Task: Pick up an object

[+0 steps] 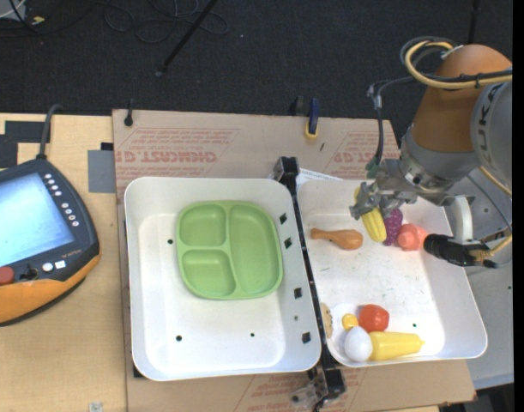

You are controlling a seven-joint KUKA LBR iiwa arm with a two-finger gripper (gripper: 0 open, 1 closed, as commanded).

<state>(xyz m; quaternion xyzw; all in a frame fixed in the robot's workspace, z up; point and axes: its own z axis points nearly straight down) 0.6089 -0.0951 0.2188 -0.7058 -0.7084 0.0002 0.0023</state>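
- The pick looks underway but not finished: the claw [375,202] is down in the right bin [450,316], right at the yellow corn cob [375,224].
- The cob sits just under the claw tips, apparently resting on the bin floor, so lifting remains.
- I cannot tell from here whether the claw has closed on it.
- Purple grapes [393,223] lie just beside the cob.
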